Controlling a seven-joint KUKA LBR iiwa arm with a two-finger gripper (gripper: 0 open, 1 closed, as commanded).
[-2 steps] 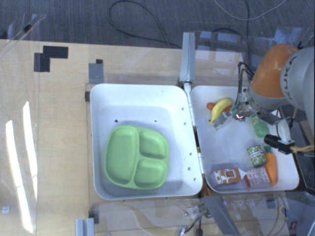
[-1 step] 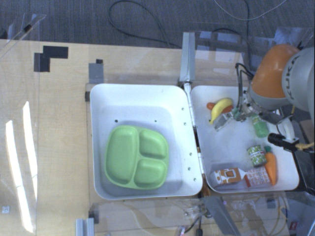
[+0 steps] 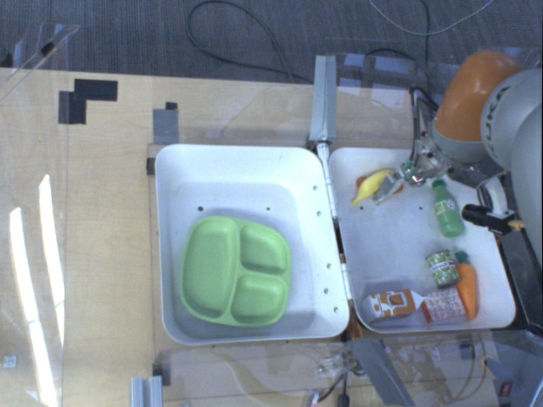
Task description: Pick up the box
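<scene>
The arm (image 3: 492, 100), grey with its orange band, comes in from three o'clock and hangs over the far side of the right bin (image 3: 386, 240), while the left bin (image 3: 212, 176) beside it bears a green divided plate (image 3: 236, 270) well out of the matter; the gripper (image 3: 411, 175) sits up near the bin's twelve o'clock, just beside a yellow banana (image 3: 371, 183) that lies at its nine o'clock, and whether its fingers are apart or together I cannot tell, for the tip is small and muddled with the banana's end (nothing is visibly between them); the box (image 3: 393, 304), orange and white, lies flat near the bin's front wall at about six o'clock from the gripper, well apart from it, its long axis running roughly nine to three along that wall; at the box's three o'clock, touching or nearly so, lies a reddish packet (image 3: 443, 306), with a carrot (image 3: 467, 287) beyond and a small green can (image 3: 441, 267) just above; a green bottle (image 3: 445, 210) lies between gripper and can; so I judge the coming move a travel toward six o'clock, with the jaws set across the box's short width
</scene>
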